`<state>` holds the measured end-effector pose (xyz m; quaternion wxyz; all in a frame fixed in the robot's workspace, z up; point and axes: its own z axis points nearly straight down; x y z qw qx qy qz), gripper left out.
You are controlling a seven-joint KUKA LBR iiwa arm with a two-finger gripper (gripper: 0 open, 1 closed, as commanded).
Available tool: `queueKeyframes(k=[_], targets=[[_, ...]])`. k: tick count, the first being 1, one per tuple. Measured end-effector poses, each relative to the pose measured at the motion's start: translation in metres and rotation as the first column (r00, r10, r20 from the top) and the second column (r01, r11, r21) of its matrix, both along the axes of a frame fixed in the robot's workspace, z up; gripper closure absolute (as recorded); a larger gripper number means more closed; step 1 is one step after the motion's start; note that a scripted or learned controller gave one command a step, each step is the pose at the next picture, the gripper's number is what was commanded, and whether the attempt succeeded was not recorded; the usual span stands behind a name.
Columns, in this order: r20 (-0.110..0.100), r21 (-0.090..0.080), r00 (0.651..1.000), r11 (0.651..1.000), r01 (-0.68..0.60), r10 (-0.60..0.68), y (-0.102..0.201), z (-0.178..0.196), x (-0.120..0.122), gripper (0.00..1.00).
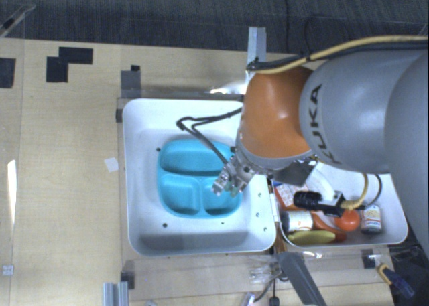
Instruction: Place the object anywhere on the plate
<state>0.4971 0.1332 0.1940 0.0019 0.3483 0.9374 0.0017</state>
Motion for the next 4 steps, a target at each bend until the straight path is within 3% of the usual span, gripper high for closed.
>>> queueKeyframes(k=[1,2,3,4], targets=[[0.001,0.000,1.000,1.000,0.029,-0.029,0.037,0.033,0.097,1.00],[0.001,0.000,0.995,0.995,0.102,-0.102,0.001,0.052,-0.009,1.00],[-0.003,-0.001,1.000,1.000,0.021,-0.021,0.070,0.003,-0.010,1.00],[-0.006,-0.002,0.963,0.963,0.271,-0.271,0.079,-0.032,-0.011,1.00]])
